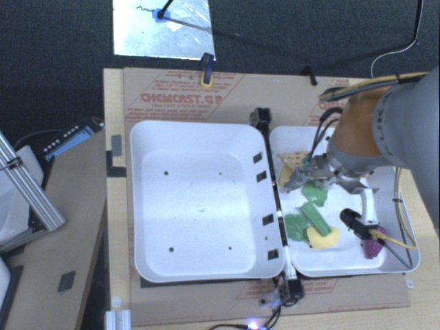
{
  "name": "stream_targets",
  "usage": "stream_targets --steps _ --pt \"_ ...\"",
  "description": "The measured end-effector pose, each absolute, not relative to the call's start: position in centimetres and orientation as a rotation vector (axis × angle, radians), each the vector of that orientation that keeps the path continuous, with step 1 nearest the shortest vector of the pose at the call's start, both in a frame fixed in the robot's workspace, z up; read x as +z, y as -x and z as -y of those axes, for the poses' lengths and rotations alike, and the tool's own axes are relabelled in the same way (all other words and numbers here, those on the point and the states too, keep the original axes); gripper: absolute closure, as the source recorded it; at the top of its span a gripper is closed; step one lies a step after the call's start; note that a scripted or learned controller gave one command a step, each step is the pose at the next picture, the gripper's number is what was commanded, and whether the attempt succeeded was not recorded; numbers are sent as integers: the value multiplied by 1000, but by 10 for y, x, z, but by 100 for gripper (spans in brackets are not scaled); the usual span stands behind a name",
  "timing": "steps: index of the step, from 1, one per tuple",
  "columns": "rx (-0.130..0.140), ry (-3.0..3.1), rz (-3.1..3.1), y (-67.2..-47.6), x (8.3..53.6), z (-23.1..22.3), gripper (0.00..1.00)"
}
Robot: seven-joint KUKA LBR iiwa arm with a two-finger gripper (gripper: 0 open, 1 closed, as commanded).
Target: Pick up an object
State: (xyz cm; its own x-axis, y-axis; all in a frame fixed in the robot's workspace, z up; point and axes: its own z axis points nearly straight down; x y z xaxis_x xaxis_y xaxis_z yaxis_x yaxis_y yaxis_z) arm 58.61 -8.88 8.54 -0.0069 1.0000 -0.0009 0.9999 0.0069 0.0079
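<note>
Though reaching into the smooth white right bin [340,258] at centre right, hides the state of the gripper [302,179]: cannot tell. Just below it: lumpy green piece [316,194], flat green bar [316,216], rounded yellow lump [323,238], small purple bit [372,249] toward lower right.

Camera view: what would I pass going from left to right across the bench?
Left white bin, green flat piece, yellow object, purple object; the last three lie in the right white bin.

2 white bins [199,205]; counted inside the right one: approx. 3 green pcs [316,193], 1 yellow obj. [323,238], 1 purple obj. [372,249]
</note>
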Motion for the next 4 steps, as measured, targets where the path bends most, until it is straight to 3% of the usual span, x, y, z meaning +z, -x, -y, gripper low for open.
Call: stream_targets --steps 1,2,3,4 --pt "-5 -2228 -2222 -508 84 106 0" --pt "3 -2217 -2222 -512 95 105 100" --pt "9 -2211 -2224 -487 189 80 100" --pt "4 -2211 -2233 -487 184 22 100"
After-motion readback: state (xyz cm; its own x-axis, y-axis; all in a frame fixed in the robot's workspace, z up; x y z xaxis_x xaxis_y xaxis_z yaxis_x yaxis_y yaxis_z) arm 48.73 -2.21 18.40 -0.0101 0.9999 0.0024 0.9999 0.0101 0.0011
